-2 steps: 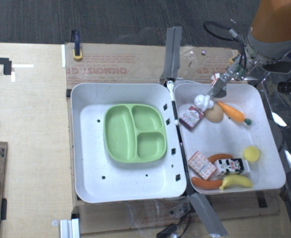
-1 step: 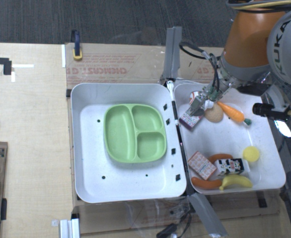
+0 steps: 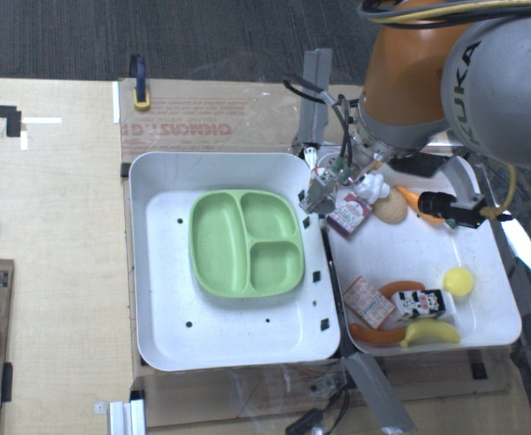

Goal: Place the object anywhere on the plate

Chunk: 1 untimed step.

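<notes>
The green plate (image 3: 246,243) in the left bin (image 3: 157,333) has nothing on it, so placing isn't done. Further back, at two o'clock from it, the gripper (image 3: 324,191) sits by a small pink packet (image 3: 348,215); whether it's clamped, I cannot tell.

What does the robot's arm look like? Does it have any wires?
The arm is fat, round and smooth. It is mostly grey, with a shiny orange band above the wrist and dark letters on the grey shell. Thin black cables loop near its hand, a small metal part with little wires. A yellow-and-black cable runs along the top.
</notes>
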Each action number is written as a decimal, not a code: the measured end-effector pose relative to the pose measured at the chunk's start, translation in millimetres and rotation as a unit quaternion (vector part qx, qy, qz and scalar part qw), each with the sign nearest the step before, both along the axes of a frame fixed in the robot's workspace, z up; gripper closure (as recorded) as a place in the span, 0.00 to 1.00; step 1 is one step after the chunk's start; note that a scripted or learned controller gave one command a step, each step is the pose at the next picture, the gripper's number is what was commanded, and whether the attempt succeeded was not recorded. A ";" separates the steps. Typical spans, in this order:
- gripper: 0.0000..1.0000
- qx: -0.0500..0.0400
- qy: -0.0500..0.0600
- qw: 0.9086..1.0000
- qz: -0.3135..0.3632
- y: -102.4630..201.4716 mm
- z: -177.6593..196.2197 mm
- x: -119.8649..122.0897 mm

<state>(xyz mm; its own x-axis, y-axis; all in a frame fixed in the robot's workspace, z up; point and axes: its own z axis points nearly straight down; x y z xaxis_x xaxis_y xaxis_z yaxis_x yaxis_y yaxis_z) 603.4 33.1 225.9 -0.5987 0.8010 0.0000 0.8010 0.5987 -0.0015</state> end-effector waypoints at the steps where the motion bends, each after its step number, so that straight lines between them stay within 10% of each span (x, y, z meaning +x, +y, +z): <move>1: 1.00 0.000 -0.001 0.999 -0.035 -18.1 116.8 49.9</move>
<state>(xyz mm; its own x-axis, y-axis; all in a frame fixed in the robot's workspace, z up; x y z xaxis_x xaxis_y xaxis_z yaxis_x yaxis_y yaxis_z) 653.2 15.0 342.7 -0.5417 0.8406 -0.0023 0.8406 0.5417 0.0001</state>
